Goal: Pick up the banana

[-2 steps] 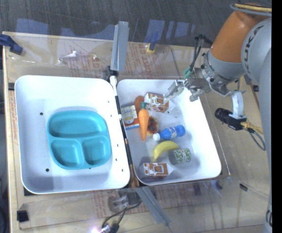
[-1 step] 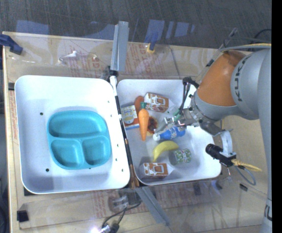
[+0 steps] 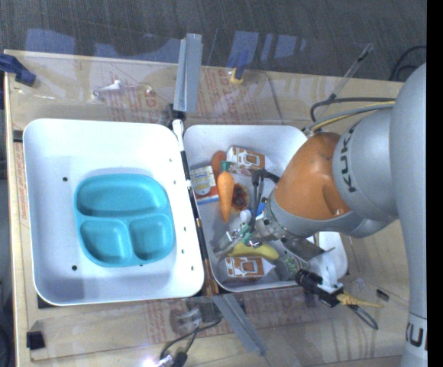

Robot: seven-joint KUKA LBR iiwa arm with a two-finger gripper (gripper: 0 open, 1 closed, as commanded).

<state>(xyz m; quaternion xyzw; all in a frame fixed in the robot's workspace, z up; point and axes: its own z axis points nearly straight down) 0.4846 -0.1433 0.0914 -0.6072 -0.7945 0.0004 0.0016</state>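
Note:
The yellow banana point(image 3: 257, 249) lies near the front of the right bin point(image 3: 282, 133), partly covered by the gripper and by a brown-and-white carton point(image 3: 244, 267) just in front of it. My gripper point(image 3: 244, 234) is low in this bin, right above the banana's left end and touching or nearly touching it. The orange wrist band point(image 3: 313, 183) and the grey arm hide the bin's right half. Whether the banana is held is unclear from this angle.
An orange carrot point(image 3: 225, 193), a dark red item point(image 3: 240, 197), a second carton point(image 3: 246, 160) and a small pack point(image 3: 202, 180) crowd the right bin's left and back. A blue compartment tray point(image 3: 124, 219) sits in the left bin point(image 3: 46, 140).

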